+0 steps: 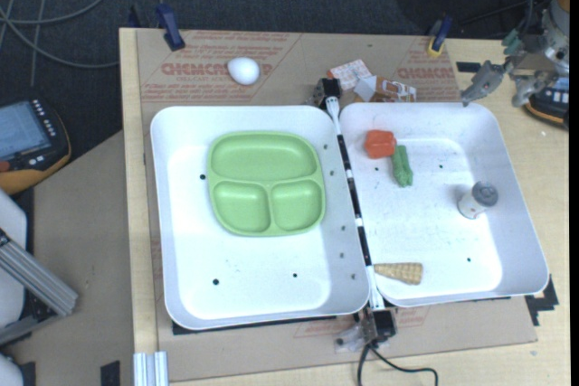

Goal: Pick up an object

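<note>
We count four candidates for the pick, all lying in the right-hand shallow white bin [507, 149]: a small orange-red plastic block [380, 143] near its far left corner, a green pickle-shaped toy [402, 166] touching or just beside that block, a little grey and white knob-like piece [477, 200] toward the right, and a tan waffle cone [399, 272] close to the near rim. None of them is lifted; each rests on the bin floor.

The left-hand white bin [181, 249] bears a pale green three-compartment plastic tray [267, 182]. Beyond the bins, on the cardboard-covered bench [145, 221], sit a white egg-shaped ball [242, 70] and some crumpled printed wrappers [373, 84].

The grey two-finger gripper [479, 86] hangs at the right bin's far right corner, above the rim and well apart from every object. Its fingers seem spread, with nothing between them, though at this size we cannot be sure.

We judge the task barely begun: choosing, descending, closing and lifting all remain.
</note>
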